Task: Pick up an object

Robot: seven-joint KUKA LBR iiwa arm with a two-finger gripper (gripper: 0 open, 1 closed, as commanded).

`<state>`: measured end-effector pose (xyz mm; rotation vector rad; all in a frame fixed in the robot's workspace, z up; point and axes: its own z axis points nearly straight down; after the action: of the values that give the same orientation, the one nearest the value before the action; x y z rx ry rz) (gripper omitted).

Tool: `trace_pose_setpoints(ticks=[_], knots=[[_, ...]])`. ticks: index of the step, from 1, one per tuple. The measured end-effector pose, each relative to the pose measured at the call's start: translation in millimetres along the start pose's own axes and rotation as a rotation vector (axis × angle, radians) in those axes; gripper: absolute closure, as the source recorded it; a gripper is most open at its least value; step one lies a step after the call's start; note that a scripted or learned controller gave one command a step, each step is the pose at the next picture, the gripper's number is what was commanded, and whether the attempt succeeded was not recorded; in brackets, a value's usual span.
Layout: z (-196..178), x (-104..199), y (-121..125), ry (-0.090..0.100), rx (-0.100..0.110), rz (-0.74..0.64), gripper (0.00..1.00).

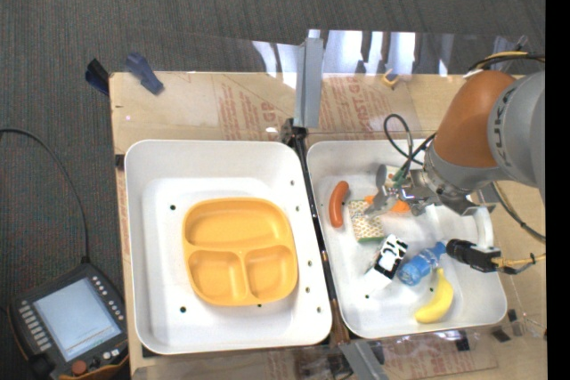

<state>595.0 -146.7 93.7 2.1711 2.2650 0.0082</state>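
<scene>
Gripper [389,196] low, arm bent rt.

So I count two white bins [142,191], one yellow divided tray [239,261], one hot dog [337,203], one banana [435,299], one blue bottle [419,264], one black-and-white box [386,258], and one patterned packet [365,222] just under the fingers [385,197].

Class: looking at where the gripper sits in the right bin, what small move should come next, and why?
Probably a short descent: the gripper hangs over the right bin beside the green-patterned packet and hot dog, with nothing visibly between its fingers.
</scene>
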Motion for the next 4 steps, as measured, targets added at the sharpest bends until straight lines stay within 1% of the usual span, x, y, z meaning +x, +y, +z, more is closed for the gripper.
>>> trace_pose_setpoints(ticks=[1,2,3,4], knots=[[-10.1,-0.4,0.9,0.006,-0.002,0.007,1.0],[-10.0,-0.5,0.8,0.006,-0.002,0.007,0.0],[7.4,30.8,12.1,0.001,0.009,0.033,0.0],[-1.8,30.0,12.1,0.003,0.01,0.036,1.0]])
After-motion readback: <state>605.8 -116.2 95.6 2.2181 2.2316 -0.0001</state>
